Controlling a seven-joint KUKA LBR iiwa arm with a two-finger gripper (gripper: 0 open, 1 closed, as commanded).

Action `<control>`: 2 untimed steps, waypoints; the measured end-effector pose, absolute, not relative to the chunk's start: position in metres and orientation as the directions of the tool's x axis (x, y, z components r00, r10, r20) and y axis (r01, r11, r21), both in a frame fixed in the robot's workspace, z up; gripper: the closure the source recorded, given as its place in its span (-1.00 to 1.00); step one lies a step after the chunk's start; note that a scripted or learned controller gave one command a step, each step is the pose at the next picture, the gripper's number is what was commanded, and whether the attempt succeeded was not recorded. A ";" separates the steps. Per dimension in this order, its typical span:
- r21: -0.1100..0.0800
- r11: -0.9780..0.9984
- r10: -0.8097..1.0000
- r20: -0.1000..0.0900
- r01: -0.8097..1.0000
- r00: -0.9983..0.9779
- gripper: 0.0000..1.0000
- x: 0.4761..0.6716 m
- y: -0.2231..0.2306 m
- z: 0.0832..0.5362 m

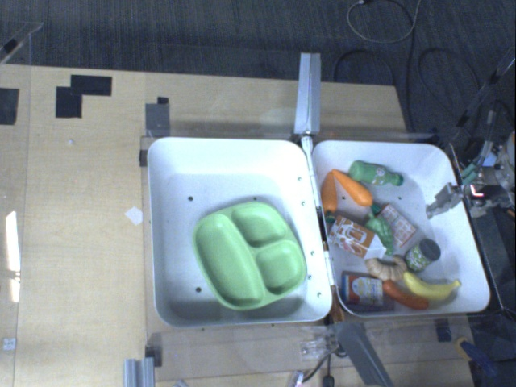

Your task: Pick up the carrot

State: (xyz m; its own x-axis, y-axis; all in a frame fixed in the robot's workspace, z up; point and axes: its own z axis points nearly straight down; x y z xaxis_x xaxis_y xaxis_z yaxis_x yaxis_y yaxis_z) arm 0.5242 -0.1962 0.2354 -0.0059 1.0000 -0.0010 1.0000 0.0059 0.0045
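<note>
While the gripper [448, 201] hangs over the right rim of the right bin [451, 161], I cannot tell whether it is released or clenched, and nothing shows between its tips. Well to its left, across the bin, the carrot [347, 189] lies tilted against the far left wall, orange, just below a green bottle [375, 173]. Between carrot and gripper lie a small carton [353, 236] and a wrapped packet [398, 225]. Below the gripper and nearer to it sit a dark round can [422, 254] and a banana [430, 286]. Farther left, beyond the carrot, the left bin [169, 216] holds a green divided plate [250, 254]
</note>
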 end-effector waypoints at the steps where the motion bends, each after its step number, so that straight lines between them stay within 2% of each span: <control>1: 0.003 0.147 0.989 -0.001 0.989 -0.147 -1.00 0.600 -0.153 0.123; 2: 0.006 0.229 0.973 -0.002 0.973 -0.229 -1.00 0.633 -0.101 0.092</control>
